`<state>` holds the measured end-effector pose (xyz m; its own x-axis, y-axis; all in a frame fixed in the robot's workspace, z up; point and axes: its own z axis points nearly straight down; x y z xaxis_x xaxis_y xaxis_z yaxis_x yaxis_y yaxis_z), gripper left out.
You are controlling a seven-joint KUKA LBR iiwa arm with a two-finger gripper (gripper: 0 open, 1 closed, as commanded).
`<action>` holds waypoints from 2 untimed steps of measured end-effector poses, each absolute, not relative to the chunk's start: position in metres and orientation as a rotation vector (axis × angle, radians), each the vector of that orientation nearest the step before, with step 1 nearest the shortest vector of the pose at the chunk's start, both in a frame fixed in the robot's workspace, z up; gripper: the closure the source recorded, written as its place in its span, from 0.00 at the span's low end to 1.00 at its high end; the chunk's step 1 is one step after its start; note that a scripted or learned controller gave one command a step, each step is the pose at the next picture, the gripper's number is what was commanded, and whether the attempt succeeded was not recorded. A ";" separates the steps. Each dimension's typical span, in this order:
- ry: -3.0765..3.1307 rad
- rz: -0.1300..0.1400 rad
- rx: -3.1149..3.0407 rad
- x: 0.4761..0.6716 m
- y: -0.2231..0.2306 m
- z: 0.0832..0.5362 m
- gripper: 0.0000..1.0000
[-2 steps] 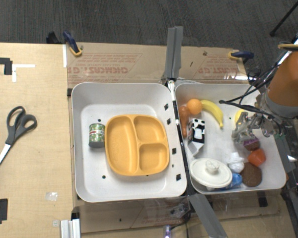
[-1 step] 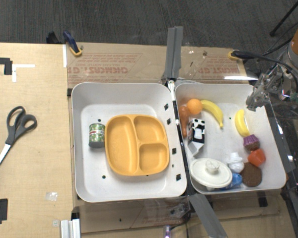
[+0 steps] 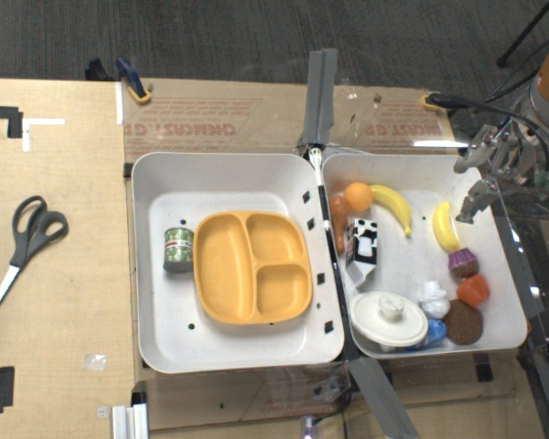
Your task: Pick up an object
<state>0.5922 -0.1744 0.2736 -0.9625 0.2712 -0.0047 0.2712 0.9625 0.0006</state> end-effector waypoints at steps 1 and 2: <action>3.027 0.001 0.832 0.645 -0.149 0.133 0.00; 2.936 0.000 1.104 0.649 -0.144 0.094 0.00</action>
